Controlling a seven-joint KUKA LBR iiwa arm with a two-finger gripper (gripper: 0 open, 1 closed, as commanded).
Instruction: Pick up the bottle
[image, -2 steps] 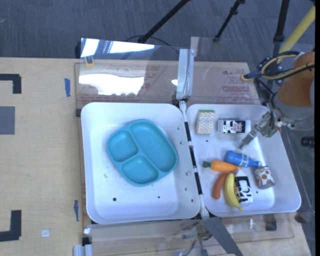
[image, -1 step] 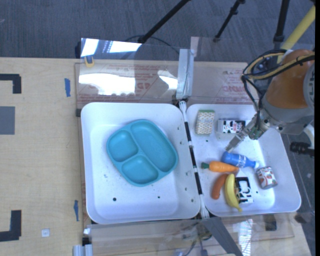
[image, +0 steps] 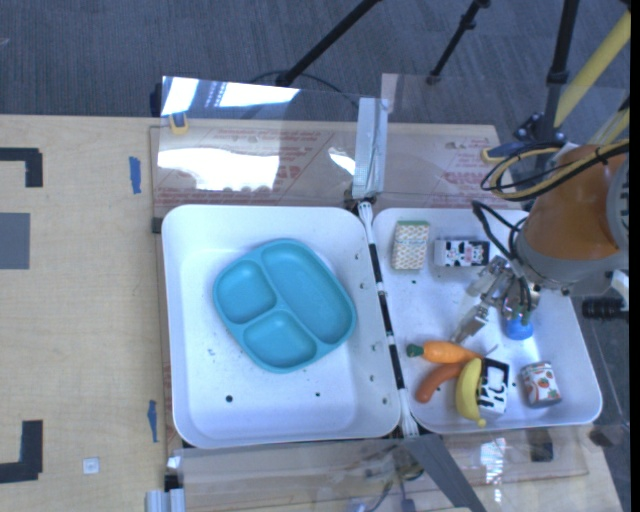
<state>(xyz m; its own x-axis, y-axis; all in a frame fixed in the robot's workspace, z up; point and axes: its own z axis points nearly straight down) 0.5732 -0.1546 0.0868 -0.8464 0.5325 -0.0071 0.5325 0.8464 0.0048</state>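
Note:
The bottle shows as a small blue cap with a pale body, in the right bin near its right side. My gripper hangs over the middle of that bin, just left of and above the bottle. Its fingers are spread open; one finger points down-left towards the carrot, the other ends right by the blue cap. Nothing sits between the fingers. The arm's orange band is above and to the right.
The right bin also holds a beige packet, a black-and-white box, a carrot, a banana, a dark-labelled item and a small can. A blue divided plate lies in the left bin.

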